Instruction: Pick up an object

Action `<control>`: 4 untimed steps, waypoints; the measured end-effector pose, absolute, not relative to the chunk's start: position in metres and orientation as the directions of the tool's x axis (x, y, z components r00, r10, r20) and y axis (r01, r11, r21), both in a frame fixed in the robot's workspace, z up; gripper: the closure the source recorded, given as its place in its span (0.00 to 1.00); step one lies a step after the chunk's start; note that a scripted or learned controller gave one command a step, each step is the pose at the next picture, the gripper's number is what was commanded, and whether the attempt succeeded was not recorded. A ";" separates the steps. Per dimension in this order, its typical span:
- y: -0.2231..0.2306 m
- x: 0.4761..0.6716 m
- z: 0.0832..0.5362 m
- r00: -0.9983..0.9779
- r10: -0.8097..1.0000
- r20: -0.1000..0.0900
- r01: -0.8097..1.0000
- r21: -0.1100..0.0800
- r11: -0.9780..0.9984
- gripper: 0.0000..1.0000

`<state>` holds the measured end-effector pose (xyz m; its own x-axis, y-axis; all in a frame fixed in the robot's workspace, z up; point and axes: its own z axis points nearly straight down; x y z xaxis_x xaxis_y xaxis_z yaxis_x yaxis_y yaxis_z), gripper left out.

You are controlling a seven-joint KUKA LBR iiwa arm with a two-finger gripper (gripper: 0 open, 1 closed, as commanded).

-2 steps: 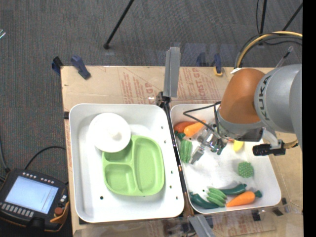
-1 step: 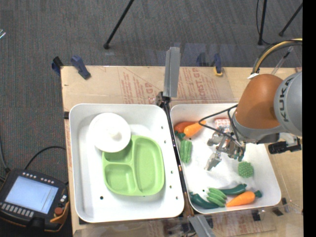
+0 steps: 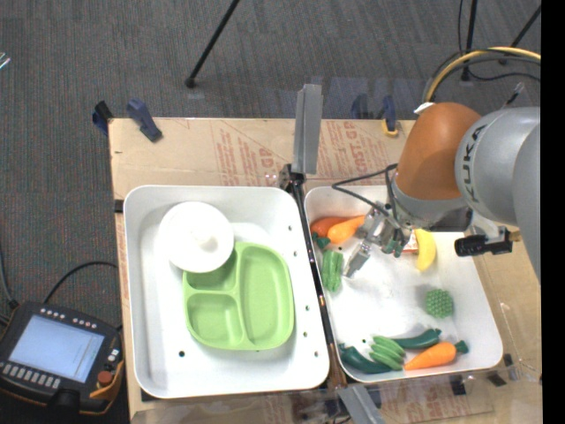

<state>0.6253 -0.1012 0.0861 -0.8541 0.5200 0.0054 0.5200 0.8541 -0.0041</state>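
Observation:
My gripper (image 3: 371, 247) hangs over the upper left part of the right bin (image 3: 490, 325), fingers apart with nothing between them. An orange carrot (image 3: 342, 228) lies just up and left of it, and a green pea pod (image 3: 332, 270) lies just to its left by the bin wall. To its right rests a yellow banana (image 3: 426, 249). A green knobbly ball (image 3: 439, 303) sits lower right. Along the front of the bin lie a second carrot (image 3: 433, 355), a dark green cucumber (image 3: 413, 337) and other green vegetables (image 3: 386, 352).
The left bin (image 3: 146, 325) holds a light green divided tray (image 3: 240, 295) with a white bowl (image 3: 196, 235) overlapping its upper left corner. A grey upright post (image 3: 308, 140) stands behind the divide between the bins. A teach pendant (image 3: 57, 350) lies at the lower left.

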 end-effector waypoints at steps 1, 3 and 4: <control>-0.189 0.624 0.088 -0.879 0.477 -0.002 0.477 0.000 0.879 0.00; -0.201 0.581 0.098 -0.850 0.527 -0.002 0.527 0.003 0.850 1.00; -0.213 0.635 0.088 -0.768 0.641 -0.001 0.641 0.001 0.768 1.00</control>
<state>0.6347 -0.2132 0.0878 -0.7678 0.6407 -0.0009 0.6407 0.7678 0.0013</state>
